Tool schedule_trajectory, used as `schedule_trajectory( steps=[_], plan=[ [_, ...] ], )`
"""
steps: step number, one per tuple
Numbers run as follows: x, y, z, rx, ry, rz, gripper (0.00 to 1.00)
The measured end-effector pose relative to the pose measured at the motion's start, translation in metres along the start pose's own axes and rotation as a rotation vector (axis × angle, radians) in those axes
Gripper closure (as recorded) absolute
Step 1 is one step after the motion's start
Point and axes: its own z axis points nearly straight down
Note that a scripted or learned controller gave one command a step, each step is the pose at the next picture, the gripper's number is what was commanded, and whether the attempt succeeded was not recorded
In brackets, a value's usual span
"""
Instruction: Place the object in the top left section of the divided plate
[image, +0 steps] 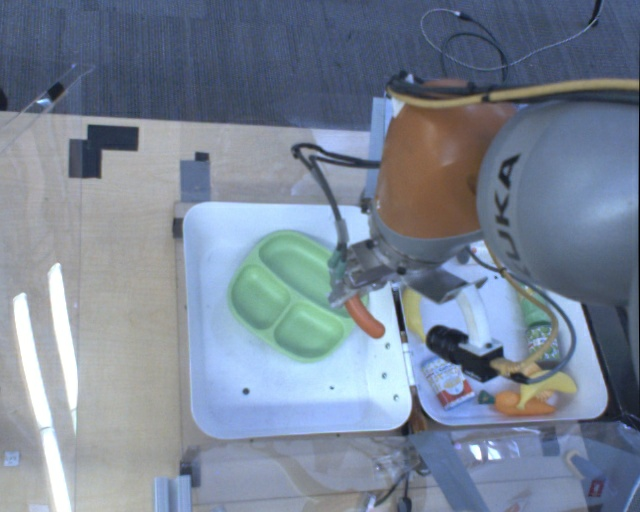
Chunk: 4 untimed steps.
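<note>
Arm (500, 170) fills upper right of frame, nearest the lens. Gripper (348, 290) at plate's right edge, frame center; fingers pinch upper-left end of hot dog (365, 317). Its long axis runs diag., upper left to lower right, free end over left bin (290, 400), just off green plate (285, 295). Right bin (590, 390) w/ assorted toy food.

The grey arm (560, 190) bears dark letters, seemingly "UKA", partly cut off.
</note>
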Motion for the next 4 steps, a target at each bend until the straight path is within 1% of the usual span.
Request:
schedule_trajectory(
  steps=[1, 2, 3, 4],
  plan=[
    [0.030, 0.002, -0.020, -0.003, 0.000, -0.024, 1.00],
    [0.015, 0.027, 0.012, 0.001, 0.000, 0.040, 1.00],
    [-0.048, 0.053, -0.015, -0.002, -0.001, 0.211, 1.00],
    [-0.047, 0.053, -0.015, -0.002, -0.001, 0.211, 0.00]
  ],
)
